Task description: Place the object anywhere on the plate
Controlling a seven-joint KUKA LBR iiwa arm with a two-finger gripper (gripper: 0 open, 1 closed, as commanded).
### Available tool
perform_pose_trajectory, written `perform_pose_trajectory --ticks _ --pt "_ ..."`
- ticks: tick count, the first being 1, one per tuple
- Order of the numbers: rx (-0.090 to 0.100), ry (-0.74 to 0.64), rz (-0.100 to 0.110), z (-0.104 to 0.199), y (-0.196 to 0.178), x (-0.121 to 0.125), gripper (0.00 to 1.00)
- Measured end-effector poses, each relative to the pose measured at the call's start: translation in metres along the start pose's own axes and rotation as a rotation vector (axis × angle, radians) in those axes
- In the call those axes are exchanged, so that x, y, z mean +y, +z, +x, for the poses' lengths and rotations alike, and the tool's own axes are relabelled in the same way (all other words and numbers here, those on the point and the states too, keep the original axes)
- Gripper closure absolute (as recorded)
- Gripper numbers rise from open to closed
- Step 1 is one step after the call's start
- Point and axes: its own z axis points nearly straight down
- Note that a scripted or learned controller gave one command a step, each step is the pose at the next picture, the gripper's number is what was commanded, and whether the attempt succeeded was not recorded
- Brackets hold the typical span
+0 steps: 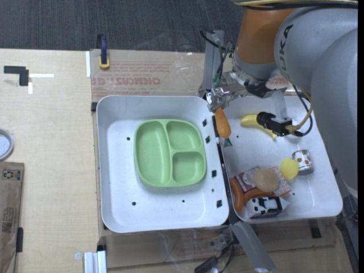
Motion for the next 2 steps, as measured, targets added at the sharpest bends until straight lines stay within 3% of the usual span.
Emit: perform_pose_trajectory --ticks 1,2 --pt "-0.001 0.059 0.0 0.0337 -0.0077 0.0091 1.0" --pt "-0.001 0.059 0.0 0.0335 -0.0077 0.009 0.0"
